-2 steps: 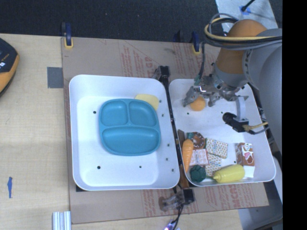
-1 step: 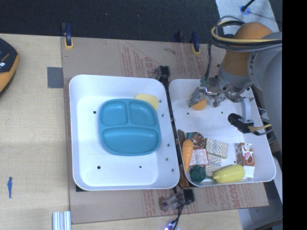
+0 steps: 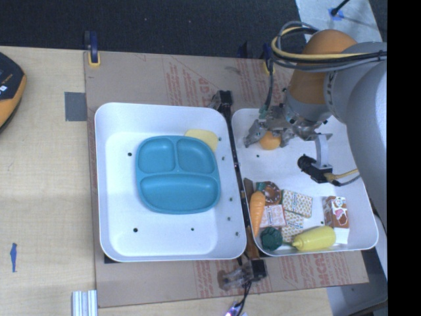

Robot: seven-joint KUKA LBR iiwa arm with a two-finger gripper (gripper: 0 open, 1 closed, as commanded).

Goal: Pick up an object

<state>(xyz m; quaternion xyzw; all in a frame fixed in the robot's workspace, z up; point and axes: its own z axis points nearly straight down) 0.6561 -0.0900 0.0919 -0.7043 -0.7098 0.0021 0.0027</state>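
Your bench is light wood, overlaid with a brown cardboard sheet printed with faint red marks. On that sheet sit two shallow white bins, touching side by side: the left bin lies well left of the fingers, the right bin directly under them. A grey tape patch sits on the wood, far left of the fingers. A blue clamp grips the cardboard's far left corner. An orange-and-black item rests at the bench's left edge.
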